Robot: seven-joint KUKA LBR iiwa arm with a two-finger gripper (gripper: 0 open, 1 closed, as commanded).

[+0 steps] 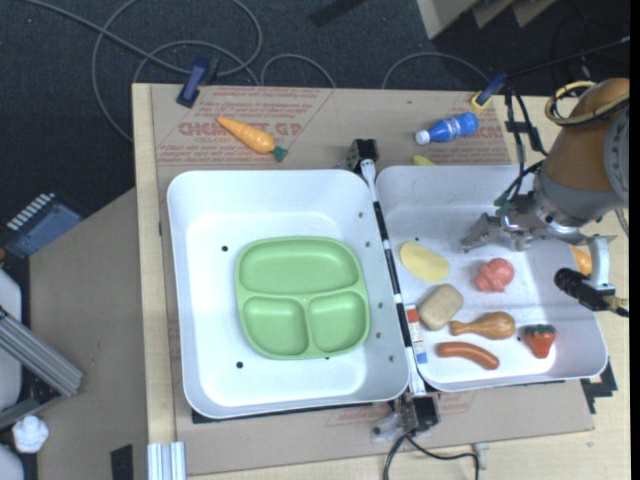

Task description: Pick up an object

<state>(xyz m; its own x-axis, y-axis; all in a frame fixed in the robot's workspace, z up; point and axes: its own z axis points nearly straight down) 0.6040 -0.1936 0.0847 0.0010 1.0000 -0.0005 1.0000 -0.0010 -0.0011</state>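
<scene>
The end effector [497, 226] hangs open and holds nothing. The pink toy [493, 274] lies at its six o'clock, likely its pick.

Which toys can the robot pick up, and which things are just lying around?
For the job, in the right bin:
tool, yellow piece, pink lump, tan bread piece, drumstick, sausage, strawberry.

Lying about:
green tray, carrot, blue bottle.
</scene>
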